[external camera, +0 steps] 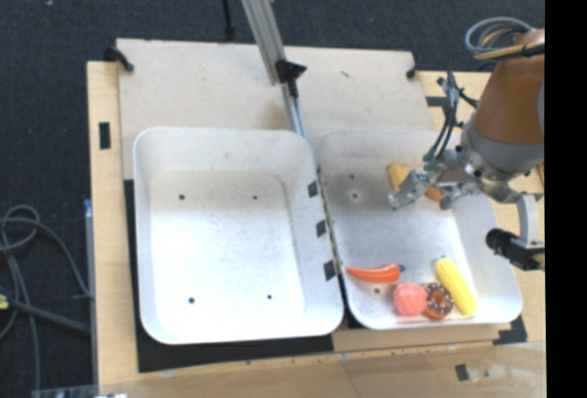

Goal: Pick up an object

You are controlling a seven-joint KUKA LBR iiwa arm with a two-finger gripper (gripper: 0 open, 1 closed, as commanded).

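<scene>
Currently the pick is not complete: no object is clear of its bin, and the view gives no proof of a secure grasp.

Nearest the camera, along the lower edge of the right bin [486,231], four objects lie close together. A yellow corn-shaped piece [455,285] lies at a slant at the lower right. A dark red round item [438,300] touches its lower end. A pink-red rounded item [410,299] sits just beside that, to the left. An orange-red pepper-like piece [373,273] lies lengthwise just above and to the left of the pink one. All four rest on the bin floor, well apart from the gripper.

Farther back, in the upper middle of the right bin, the gripper [415,188] is low over the bin floor. A small yellow-tan object [398,174] lies right at its upper left side, and a spot of orange shows near the gripper body. Whether the fingers are spread or closed, and whether they enclose the yellow-tan object, cannot be told at this resolution.

The left bin [147,204] occupies the centre left of the frame; its floor shows a few dark dots. Both bins rest on the bench [105,231].

Remaining work, as judged: confirm closure on one object, most likely the yellow-tan one, then lift it clear of the bin.
</scene>
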